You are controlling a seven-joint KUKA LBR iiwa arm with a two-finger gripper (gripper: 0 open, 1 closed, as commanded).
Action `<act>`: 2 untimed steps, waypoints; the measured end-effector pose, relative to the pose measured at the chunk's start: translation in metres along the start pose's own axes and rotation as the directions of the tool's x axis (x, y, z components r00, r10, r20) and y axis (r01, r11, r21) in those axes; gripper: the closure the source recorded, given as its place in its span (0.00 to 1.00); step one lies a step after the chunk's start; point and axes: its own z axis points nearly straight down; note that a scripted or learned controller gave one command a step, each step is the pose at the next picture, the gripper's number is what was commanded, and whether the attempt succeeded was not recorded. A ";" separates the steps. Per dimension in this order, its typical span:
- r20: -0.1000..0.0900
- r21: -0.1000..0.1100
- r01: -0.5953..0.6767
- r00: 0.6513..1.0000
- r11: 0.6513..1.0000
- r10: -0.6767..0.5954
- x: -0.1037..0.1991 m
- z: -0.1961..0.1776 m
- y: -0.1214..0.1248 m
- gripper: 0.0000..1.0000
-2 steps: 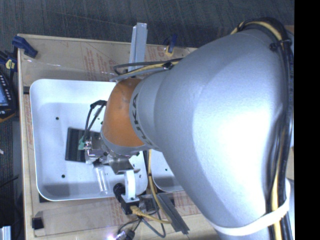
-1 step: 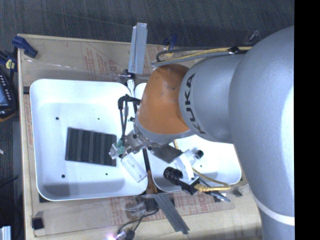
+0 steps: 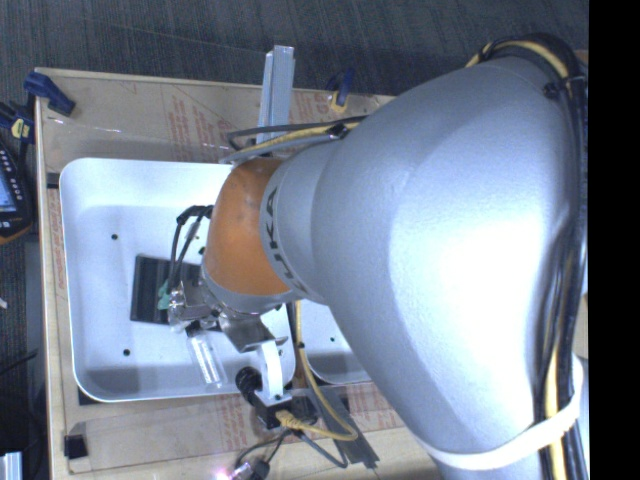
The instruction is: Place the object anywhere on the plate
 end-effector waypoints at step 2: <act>0.000 -0.003 -0.007 1.000 1.000 0.007 0.055 -0.150 0.003 1.00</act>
